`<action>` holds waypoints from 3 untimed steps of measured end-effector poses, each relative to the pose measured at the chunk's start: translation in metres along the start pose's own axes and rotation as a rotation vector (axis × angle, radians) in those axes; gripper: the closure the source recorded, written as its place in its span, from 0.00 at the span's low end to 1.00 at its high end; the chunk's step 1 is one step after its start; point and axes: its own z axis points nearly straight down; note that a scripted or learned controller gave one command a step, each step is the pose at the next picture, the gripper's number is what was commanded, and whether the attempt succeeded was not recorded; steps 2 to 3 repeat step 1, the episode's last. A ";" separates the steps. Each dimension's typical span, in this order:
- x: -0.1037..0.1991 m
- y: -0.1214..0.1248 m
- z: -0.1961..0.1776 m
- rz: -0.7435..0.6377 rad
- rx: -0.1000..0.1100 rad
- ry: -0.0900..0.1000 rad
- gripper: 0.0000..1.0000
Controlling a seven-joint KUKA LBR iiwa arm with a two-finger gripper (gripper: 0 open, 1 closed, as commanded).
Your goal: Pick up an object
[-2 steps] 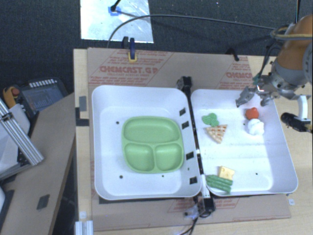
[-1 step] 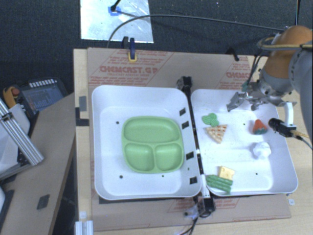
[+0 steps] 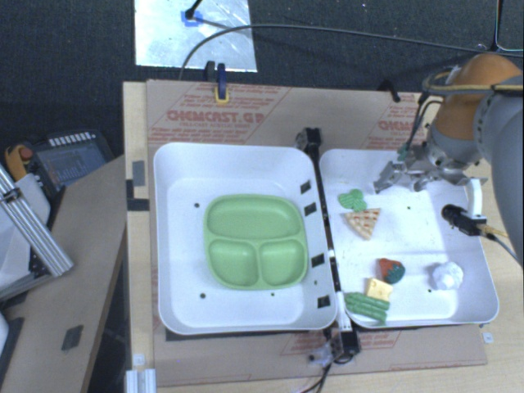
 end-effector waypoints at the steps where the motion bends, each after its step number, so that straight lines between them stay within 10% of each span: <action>1: 0.000 0.002 -0.013 -0.002 -0.005 -0.002 1.00; 3: 0.000 0.002 -0.013 -0.002 -0.005 -0.002 1.00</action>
